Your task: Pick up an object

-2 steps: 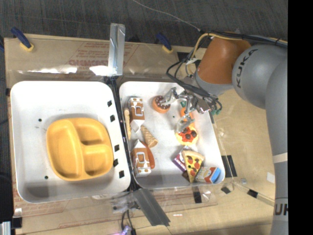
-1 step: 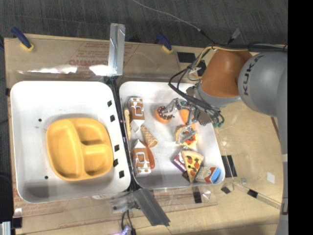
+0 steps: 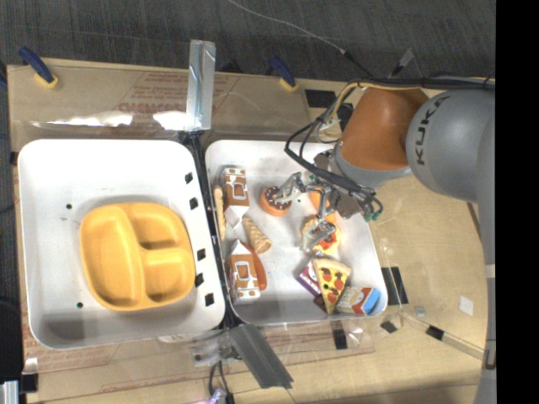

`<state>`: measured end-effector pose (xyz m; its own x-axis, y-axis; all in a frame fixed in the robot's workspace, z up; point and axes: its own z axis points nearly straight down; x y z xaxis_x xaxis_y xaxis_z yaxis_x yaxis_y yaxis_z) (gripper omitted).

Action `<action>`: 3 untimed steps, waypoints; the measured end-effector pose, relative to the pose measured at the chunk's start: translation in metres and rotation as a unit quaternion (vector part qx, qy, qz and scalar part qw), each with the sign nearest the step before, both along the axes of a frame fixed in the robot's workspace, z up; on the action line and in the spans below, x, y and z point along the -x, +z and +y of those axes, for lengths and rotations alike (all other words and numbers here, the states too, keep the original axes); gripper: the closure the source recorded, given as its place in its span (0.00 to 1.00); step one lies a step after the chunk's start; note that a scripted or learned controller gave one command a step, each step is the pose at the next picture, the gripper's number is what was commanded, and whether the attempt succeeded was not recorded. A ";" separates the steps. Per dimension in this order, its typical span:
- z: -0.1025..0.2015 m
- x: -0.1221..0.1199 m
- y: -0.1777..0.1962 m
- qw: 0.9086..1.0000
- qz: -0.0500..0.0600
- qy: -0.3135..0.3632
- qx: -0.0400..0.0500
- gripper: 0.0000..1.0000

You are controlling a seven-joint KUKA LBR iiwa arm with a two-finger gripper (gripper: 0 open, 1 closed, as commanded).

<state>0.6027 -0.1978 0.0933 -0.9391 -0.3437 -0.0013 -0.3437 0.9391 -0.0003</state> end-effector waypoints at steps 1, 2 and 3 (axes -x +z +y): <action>0.045 0.003 -0.001 0.998 0.001 -0.055 0.001 0.00; -0.011 -0.014 0.001 0.999 -0.002 -0.040 0.000 0.00; 0.021 0.011 -0.001 0.999 0.000 -0.053 -0.001 0.00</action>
